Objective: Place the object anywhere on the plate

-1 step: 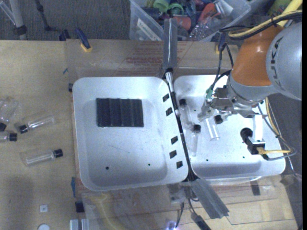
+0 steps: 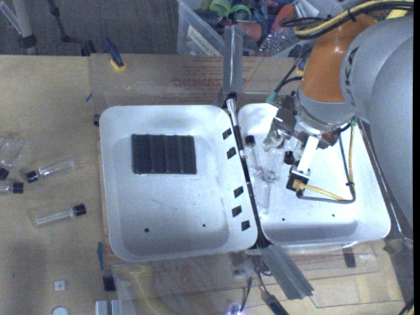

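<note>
The plate (image 2: 164,154) is a dark, ridged rectangle lying flat in the left bin (image 2: 125,222), towards its back left. A clear vial (image 2: 252,151) with a black cap lies in the right bin (image 2: 341,225), close to that bin's left wall. A second clear piece (image 2: 268,174) lies just in front of it. My gripper (image 2: 281,146) hangs low over the right bin's back left part. It is just right of the capped vial and above the clear piece. The glare on the clear plastic hides whether anything is held.
A ridge with black clips (image 2: 236,172) divides the two bins. A yellow cable (image 2: 328,194) loops from the wrist over the right bin floor. Several loose vials (image 2: 58,212) lie on the bench at left. A tub of coloured clutter (image 2: 262,5) stands behind the bins.
</note>
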Tool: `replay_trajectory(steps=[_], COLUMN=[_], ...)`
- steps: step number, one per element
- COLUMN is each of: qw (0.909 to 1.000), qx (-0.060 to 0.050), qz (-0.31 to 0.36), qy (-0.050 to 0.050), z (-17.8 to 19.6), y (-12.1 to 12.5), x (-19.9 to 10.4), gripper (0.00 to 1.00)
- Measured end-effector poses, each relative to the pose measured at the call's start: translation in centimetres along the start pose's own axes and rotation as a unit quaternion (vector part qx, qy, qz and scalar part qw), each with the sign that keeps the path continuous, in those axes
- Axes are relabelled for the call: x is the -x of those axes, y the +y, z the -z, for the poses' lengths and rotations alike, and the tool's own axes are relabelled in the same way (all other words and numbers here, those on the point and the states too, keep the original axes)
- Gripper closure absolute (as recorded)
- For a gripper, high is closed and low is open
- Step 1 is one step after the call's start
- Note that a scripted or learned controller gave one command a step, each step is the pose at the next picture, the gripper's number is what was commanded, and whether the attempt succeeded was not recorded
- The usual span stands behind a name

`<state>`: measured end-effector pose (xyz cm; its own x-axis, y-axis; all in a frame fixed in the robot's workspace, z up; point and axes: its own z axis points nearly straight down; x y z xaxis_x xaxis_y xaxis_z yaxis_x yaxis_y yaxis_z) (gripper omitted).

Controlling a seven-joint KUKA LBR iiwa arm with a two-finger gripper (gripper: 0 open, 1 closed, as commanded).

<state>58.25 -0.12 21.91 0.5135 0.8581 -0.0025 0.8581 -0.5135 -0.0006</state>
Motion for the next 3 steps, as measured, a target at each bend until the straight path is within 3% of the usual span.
replay_trajectory(steps=[1,2,3], qw=[0.9983,0.9878,0.9789], qx=[-0.002,-0.002,0.003], qz=[-0.058,-0.155,-0.204], qy=[-0.001,-0.012,-0.015], z=[-3.6,-6.0,-6.7], y=[-2.0,-0.5,-0.8], x=[-5.9,-9.5,-10.3], gripper=[1.0,1.0,1.0])
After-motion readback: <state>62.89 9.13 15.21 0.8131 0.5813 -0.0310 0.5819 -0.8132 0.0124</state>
